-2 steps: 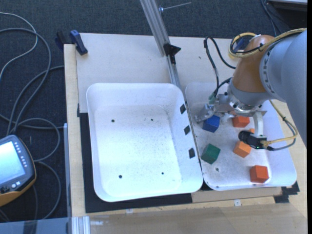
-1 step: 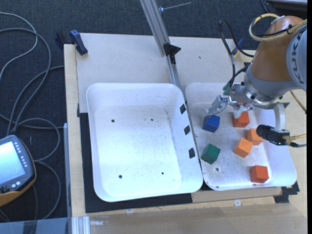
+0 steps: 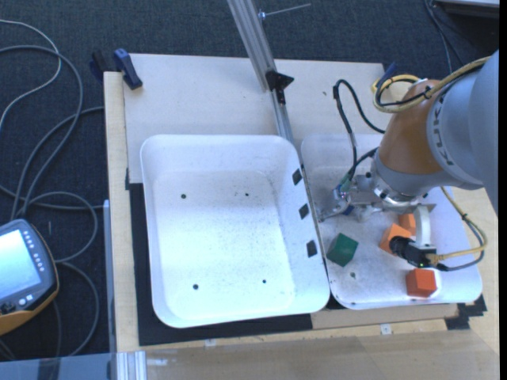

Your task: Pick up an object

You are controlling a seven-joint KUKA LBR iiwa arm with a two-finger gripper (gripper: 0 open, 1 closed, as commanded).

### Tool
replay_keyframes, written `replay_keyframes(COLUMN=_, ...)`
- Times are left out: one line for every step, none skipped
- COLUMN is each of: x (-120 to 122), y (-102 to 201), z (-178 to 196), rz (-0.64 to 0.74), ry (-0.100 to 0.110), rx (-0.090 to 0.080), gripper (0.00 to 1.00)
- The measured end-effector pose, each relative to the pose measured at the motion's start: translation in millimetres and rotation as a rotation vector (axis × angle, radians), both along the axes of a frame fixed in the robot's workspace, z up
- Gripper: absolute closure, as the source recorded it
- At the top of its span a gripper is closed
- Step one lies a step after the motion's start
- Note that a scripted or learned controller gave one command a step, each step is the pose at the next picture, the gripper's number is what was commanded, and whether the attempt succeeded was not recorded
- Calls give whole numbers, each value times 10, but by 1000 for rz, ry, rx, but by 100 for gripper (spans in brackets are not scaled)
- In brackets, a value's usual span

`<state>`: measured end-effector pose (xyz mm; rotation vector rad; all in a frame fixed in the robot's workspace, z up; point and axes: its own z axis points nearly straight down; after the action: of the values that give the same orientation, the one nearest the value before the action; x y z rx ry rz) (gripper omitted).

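- left bin (image 3: 222, 236): white, dusted with fine dark specks, plus four small black dots
- right bin (image 3: 372, 287): white, only lightly specked
- green block (image 3: 343, 249): dark green, plain
- orange block (image 3: 421, 283): bright orange, plain
- arm (image 3: 467, 133): grey, with an orange band
- desk (image 3: 206, 93): pale beige
- clamp (image 3: 127, 68): blue
- floor (image 3: 63, 22): dark grey carpet, finely flecked

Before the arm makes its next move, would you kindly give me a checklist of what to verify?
1. The hand is over the right bin: ok.
2. The green block lies uncovered: ok.
3. The hand is lined up over the green block: not ok, it sits just beyond it.
4. The orange block by the near rim is clear of the arm: ok.
5. The second orange block is in full view: not ok, the arm partly hides it.
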<state>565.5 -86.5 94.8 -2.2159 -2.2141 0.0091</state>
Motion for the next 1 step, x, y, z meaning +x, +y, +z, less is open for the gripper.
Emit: replay_keyframes(x=466, y=-38, z=54, rz=2, ry=-14, rx=-3, gripper=0)
